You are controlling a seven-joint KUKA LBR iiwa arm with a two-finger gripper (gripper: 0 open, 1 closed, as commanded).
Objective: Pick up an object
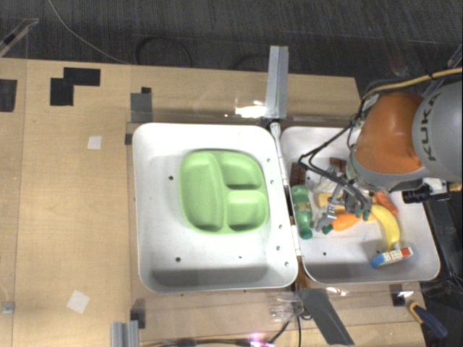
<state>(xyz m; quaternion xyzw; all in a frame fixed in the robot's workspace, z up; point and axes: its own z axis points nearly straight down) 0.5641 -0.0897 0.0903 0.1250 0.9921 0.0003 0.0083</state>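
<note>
My gripper (334, 210) hangs low in the right bin (362, 266), under the arm's orange band (387, 132). It sits among a cluster of items: a green bottle-like object (301, 208) to its left, an orange carrot-shaped piece (344, 222) just below it, and a yellow banana (388, 225) to its right. A small white tube with blue and red ends (391, 256) lies nearer the bin's front right. The arm's bulk hides the back of this bin. Nothing is visibly lifted.
The left bin (155, 215) holds a light green divided plate (222, 190). A metal post (277, 85) stands behind the seam between the bins. A dark brown object (298, 173) lies near the right bin's left wall. Black cables loop around the wrist.
</note>
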